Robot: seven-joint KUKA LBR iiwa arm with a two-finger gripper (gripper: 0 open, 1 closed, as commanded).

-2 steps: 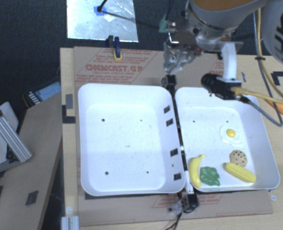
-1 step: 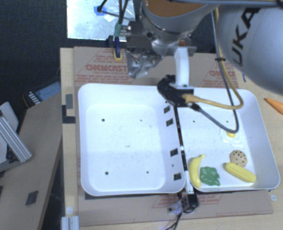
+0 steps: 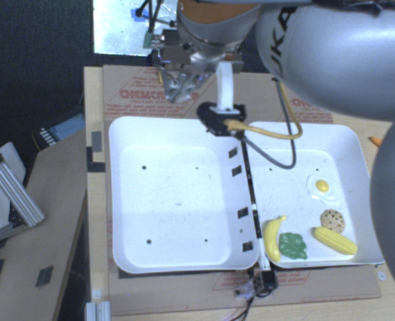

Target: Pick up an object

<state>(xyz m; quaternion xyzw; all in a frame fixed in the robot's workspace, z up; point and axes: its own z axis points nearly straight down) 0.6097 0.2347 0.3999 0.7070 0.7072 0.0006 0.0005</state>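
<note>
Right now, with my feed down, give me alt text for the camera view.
Five toy foods lie in the right bin: a fried egg, cookie, corn cob, banana and green leaf. The gripper hangs above the far edge of the left bin, far from them.

You see a fairly bright, evenly lit scene with a soft, slightly grainy picture. The gripper [image 3: 180,89] is blurred. Below it, the white bins [image 3: 170,199] look washed out; behind it, a pale window patch [image 3: 120,15] glares against dark surroundings.
</note>
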